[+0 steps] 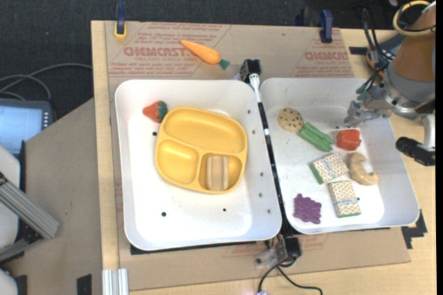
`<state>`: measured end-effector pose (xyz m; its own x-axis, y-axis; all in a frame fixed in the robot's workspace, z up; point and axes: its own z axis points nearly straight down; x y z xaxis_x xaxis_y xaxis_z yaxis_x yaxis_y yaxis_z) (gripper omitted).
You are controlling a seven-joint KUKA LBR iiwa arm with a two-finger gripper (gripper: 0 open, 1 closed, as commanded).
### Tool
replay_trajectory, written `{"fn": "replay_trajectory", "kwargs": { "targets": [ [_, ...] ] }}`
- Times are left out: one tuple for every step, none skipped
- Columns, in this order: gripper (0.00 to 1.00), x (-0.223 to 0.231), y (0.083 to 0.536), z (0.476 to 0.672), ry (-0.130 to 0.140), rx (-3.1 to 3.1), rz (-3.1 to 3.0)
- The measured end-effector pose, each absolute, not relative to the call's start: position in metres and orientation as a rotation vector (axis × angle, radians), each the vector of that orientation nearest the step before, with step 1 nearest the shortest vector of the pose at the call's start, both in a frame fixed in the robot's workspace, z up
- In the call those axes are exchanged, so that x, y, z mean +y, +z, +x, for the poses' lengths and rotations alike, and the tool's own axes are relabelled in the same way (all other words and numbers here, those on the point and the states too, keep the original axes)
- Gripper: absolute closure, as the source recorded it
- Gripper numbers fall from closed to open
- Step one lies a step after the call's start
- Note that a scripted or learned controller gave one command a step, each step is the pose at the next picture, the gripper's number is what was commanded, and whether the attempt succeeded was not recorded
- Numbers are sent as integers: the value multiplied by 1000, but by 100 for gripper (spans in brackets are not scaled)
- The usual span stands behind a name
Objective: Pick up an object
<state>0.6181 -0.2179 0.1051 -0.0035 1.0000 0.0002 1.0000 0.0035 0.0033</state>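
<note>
The hand [361, 113] hangs low over the right bin [398, 214], just above and beside the red pepper [349, 139]. Its opening cannot be judged, and nothing shows in its grip.

Risks, referenced to the pepper:
- The green vegetable [315, 136] lies just left; a descent drifting that way may strike both.
- The croissant [363, 169] lies just below; a sweep could nudge it.
- The pepper looks rounded and smooth; an off-centre pinch may squeeze it out sideways.

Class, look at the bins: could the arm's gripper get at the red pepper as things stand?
Probably yes. The gripper hovers just above the red pepper in the right bin, and nothing lies over it, though the croissant sits close.
</note>
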Motion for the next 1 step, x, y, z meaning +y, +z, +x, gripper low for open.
{"fn": "replay_trajectory", "kwargs": {
  "targets": [
    [0, -218, 104, 618, 3, 2224, 2217]
  ]
}}
